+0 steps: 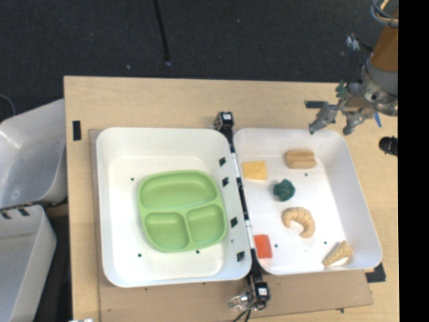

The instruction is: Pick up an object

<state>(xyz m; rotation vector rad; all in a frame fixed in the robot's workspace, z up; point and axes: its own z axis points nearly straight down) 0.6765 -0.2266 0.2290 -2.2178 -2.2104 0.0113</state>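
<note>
Pincer (336, 120) hangs open and holding nothing over the right bin's (358, 200) far rim; I see the nearest object, a tan bread roll (299, 159), lying inside just below it.

- The bench (154, 102) is a pale wooden board with a dark floor showing behind its far edge.
- The left bin (120, 153), white and shallow, lies flat on the bench and takes up most of its left half.
- The right bin (358, 193), also white and shallow, lies just beside the left bin on its right, their long sides touching.
- Small black clips (234, 206) sit along the seam where the right bin meets the left bin.
- A strip of black tape (76, 131) lies on the bare wood just left of the left bin's far corner.
</note>
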